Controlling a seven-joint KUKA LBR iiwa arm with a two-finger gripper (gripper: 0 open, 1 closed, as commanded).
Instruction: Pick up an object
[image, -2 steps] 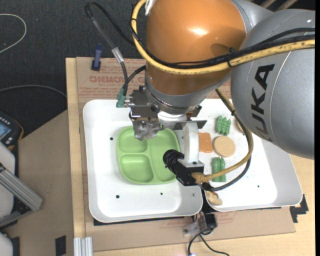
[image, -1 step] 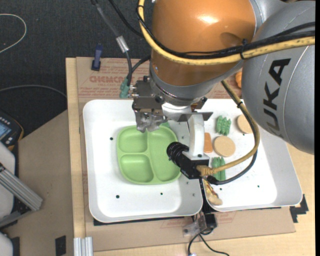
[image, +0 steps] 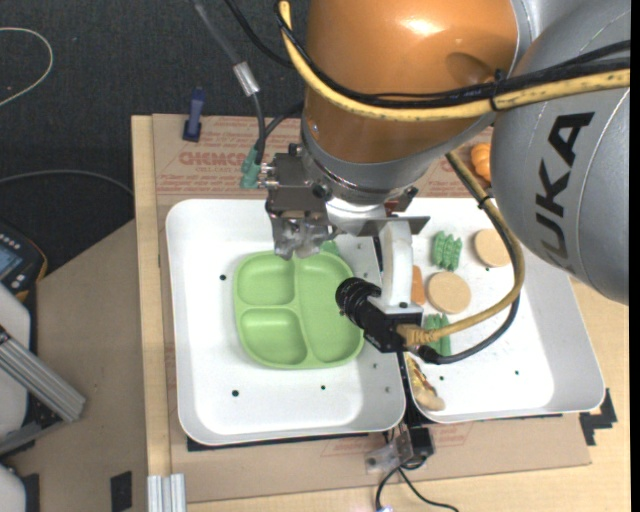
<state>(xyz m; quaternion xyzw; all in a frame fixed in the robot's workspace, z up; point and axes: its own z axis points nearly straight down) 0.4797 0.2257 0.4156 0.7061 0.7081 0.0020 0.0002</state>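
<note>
Camera view: gripper (image: 303, 243) low over left bin (image: 200, 300), at the far rim of the green tray (image: 290, 310). Can't tell whether anything is gripped or how the gripper is set. Tray lies flat mid-bin. Right bin (image: 540, 370) holds two tan discs (image: 449, 292), green pieces (image: 446, 250), an orange item (image: 481, 160) at its far edge.

Your arm (image: 420, 90) covers the right bin's (image: 560, 390) upper part and half-hides an orange thing (image: 481, 160).
</note>
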